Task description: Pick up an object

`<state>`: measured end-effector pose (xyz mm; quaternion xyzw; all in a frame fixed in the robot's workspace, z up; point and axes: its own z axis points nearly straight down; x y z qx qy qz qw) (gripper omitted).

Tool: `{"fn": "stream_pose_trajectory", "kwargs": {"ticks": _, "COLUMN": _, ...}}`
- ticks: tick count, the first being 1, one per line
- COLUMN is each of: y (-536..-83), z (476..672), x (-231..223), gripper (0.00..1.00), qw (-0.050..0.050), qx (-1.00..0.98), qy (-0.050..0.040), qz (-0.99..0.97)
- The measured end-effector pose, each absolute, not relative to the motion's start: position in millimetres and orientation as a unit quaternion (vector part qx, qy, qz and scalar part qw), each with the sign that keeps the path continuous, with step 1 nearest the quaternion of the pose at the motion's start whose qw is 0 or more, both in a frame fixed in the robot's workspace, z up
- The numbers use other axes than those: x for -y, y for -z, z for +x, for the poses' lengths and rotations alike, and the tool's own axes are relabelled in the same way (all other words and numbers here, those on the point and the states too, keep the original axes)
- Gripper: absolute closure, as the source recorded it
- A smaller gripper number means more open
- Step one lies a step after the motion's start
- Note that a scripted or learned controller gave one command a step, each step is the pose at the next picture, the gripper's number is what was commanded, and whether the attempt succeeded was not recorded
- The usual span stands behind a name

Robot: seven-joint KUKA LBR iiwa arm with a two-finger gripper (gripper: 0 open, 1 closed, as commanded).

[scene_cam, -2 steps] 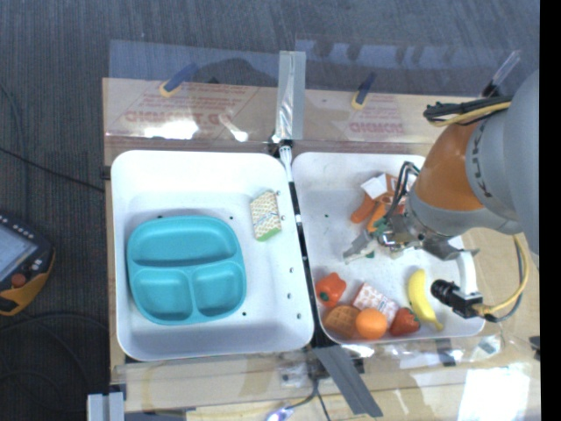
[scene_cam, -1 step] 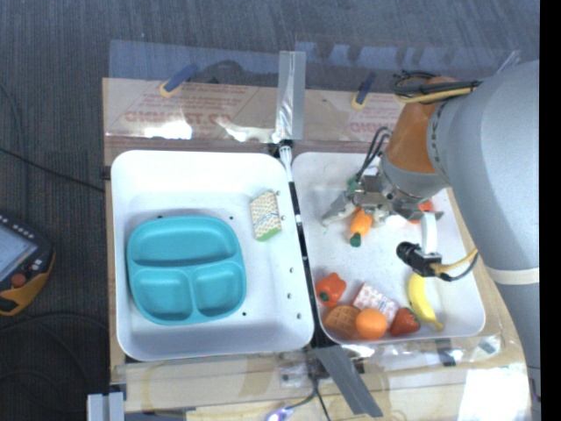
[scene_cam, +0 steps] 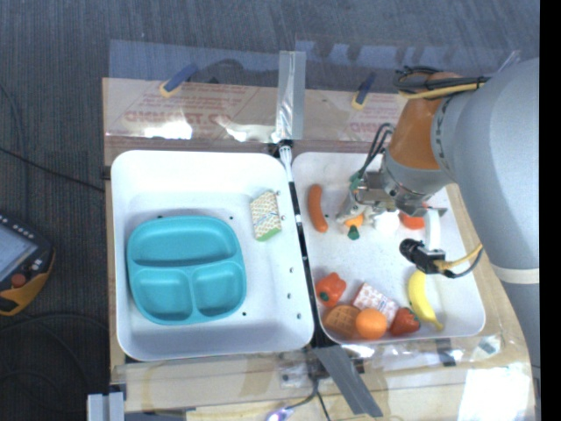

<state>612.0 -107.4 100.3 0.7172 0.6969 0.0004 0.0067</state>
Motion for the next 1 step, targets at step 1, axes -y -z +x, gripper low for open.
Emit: {"fn": "stream_pose_trajectory", "kwargs": {"ticks": 1, "y": -238.5, "z": 608.3, "x": 65.3, "gripper": 1.0, "qw": 0.001, "qx": -0.666, "qy": 0.0023, "qz": 0.746}}
